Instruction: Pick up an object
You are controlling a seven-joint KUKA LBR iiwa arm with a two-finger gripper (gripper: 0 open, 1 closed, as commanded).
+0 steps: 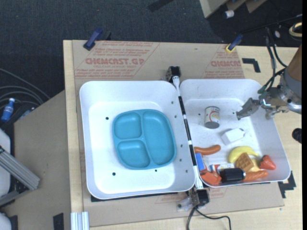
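Gripper (245, 108) hangs over the right bin (192, 92) and I honestly can't tell its state. The small can (211, 117) lies near it, at about 8 o'clock.

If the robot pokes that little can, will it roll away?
Probably. The can is round and seems to lie tilted in the right bin, so a side push could roll it. It looks stiff, not squishy. The hand hovers nearby.
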